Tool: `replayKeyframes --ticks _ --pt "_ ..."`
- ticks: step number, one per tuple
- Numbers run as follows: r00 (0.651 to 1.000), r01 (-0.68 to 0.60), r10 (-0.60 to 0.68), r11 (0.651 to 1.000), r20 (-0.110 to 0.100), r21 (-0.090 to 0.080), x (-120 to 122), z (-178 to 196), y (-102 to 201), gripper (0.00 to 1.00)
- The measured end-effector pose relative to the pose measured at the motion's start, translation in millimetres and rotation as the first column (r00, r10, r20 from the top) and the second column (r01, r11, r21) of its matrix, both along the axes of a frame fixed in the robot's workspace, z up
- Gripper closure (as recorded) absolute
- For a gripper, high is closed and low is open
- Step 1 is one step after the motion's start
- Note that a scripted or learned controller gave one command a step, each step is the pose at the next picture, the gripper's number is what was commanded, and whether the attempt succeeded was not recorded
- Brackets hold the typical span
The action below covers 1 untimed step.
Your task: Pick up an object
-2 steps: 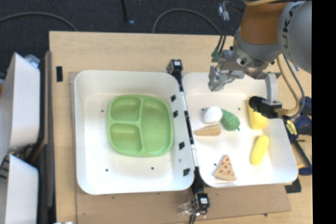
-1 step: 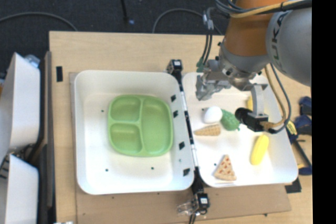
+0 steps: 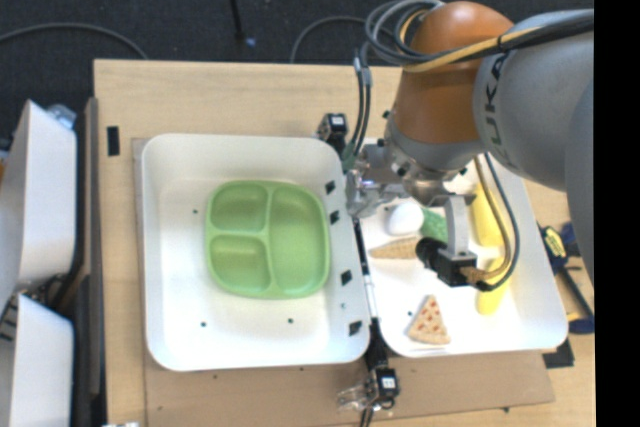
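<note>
The grey arm with its orange band hangs over the right bin. My gripper sits low at that bin's left edge, close to a white egg-shaped piece. Beside it lie a tan cone, a green piece, a yellow banana and a pizza slice. A black part of the arm covers some of the bin's middle. Nothing shows between the gripper's tips.
The left bin holds a green divided plate. A dividing wall with black clips runs between the bins. Cables loop above the arm. White boxes stand at the far left.
</note>
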<state>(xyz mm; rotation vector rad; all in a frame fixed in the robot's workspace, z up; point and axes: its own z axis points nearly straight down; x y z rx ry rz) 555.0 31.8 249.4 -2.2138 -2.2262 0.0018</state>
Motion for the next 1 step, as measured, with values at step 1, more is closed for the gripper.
replayKeyframes --ticks 1 --pt "1.0 -0.001 0.001 1.0 0.001 0.001 -25.0 -14.1 50.8 1.0"
